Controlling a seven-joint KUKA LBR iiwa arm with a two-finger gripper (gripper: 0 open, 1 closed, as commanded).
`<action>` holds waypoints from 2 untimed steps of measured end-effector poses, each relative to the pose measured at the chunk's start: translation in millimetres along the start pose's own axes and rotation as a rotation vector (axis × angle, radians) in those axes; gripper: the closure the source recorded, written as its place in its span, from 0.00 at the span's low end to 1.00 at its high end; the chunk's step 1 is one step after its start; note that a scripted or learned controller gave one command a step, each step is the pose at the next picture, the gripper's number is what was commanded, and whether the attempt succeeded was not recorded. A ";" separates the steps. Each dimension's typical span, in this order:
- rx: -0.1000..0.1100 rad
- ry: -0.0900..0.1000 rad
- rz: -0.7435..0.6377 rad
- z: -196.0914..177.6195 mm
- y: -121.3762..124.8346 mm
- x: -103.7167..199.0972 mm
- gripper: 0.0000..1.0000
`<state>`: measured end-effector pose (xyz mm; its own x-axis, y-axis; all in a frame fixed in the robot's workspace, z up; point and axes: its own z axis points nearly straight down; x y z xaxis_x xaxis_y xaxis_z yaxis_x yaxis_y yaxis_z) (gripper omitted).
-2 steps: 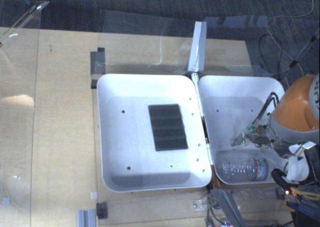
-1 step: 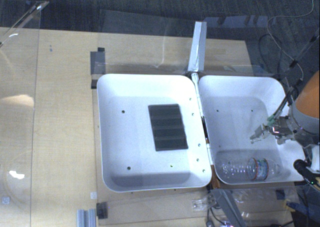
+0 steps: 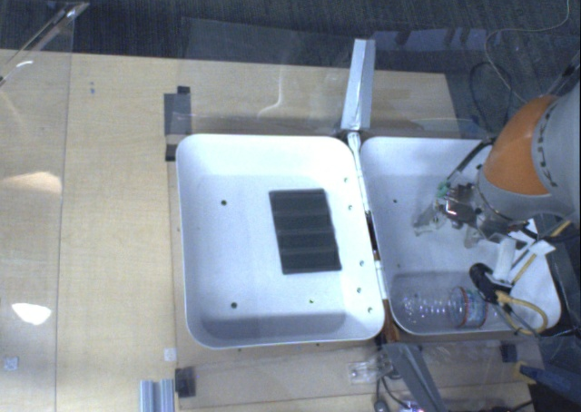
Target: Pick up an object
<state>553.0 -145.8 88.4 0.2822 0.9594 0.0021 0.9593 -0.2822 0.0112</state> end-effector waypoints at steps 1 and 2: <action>0.006 0.000 -0.191 -26.9 3.8 37.0 0.00; 0.005 -0.002 -0.092 -93.7 34.5 -43.9 0.00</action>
